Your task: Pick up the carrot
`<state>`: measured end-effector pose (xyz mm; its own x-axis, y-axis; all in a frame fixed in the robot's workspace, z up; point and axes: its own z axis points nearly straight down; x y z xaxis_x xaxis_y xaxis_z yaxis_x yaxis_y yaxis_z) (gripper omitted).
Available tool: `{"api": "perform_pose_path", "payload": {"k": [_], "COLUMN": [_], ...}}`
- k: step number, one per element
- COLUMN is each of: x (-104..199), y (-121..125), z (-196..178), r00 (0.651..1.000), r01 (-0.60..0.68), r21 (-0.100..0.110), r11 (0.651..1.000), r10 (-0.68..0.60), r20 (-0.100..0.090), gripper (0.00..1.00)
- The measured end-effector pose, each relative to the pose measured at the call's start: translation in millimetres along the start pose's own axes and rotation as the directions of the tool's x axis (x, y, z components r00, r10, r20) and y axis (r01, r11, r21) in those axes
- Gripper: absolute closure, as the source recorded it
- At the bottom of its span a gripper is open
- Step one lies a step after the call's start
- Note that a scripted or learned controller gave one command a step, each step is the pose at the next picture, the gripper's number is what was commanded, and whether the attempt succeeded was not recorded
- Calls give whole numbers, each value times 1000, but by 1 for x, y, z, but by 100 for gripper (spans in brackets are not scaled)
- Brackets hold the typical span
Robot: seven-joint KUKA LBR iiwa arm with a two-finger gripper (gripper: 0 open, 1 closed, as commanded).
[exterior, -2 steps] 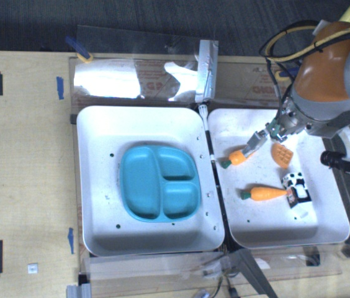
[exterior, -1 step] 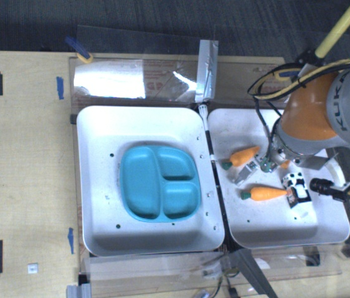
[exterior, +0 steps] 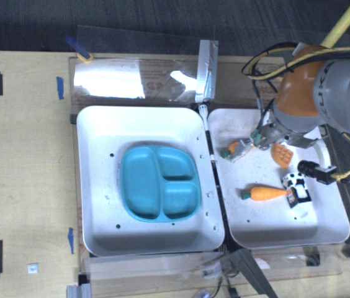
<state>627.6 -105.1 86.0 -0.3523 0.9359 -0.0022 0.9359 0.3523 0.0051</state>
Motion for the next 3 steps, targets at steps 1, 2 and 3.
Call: {"api": "perform_pose_path", "payload": {"k": [1,2,3], "x": [-1,112,110], "y": [3,-13,-15], "z": [-11,-98,-97], "r00": [1000,969,969], "r01": [-1,-246,-249], "r21": [-6,5,8], "r11": [1000,969,969], "r10": [1,246,249], "r20": [3,-2,-2], "gripper": [100,100,0]}}
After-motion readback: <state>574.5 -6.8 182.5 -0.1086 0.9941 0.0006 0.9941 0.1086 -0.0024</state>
